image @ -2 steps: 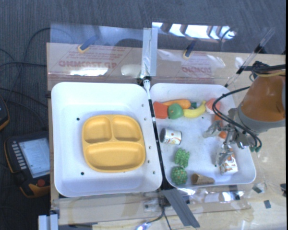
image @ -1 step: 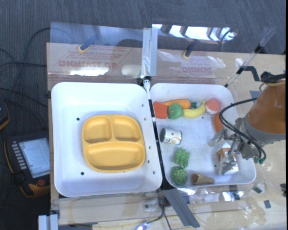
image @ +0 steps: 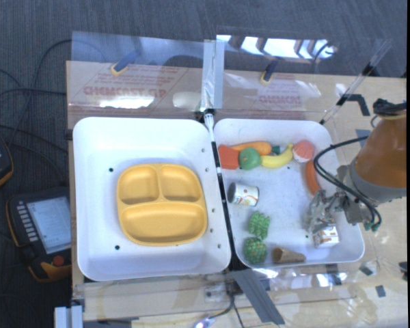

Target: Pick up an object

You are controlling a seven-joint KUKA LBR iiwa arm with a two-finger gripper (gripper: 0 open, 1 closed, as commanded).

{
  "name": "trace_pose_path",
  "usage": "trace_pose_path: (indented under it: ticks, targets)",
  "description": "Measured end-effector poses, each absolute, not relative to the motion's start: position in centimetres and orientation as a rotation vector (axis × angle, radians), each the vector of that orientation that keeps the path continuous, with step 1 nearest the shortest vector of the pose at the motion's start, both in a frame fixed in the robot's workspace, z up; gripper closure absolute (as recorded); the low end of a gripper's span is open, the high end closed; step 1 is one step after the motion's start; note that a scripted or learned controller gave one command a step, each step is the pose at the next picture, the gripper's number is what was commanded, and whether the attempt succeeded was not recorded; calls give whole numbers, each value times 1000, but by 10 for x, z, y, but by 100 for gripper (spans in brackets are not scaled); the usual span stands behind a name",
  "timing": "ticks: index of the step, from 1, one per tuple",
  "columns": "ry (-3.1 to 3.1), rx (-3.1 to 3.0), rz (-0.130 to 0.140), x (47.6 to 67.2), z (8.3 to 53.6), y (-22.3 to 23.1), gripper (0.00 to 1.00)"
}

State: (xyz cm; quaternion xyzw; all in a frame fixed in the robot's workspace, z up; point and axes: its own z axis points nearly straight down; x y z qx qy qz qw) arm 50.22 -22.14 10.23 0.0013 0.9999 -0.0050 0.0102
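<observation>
Arm (image: 383,157): grey link, broad orange band above wrist, black cable looping alongside; metallic grey tool (image: 322,214).

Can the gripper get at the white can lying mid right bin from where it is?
Probably yes. The white can lies on its side on bare bin floor, apart from the green pieces below and the fruit row above. The gripper sits at the right bin's right side, nothing between them.
</observation>
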Motion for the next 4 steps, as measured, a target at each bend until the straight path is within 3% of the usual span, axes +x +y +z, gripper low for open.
trace_pose_path:
  ticks: [1, 2, 3, 4]
  targets:
    - [3121, 3, -15, 502, 102, -221, 0]
    - [3120, 186, -13, 501, 92, -194, 0]
    - [3115, 182, -18, 503, 102, -194, 100]
    - [3116, 182, -18, 503, 102, -193, 0]
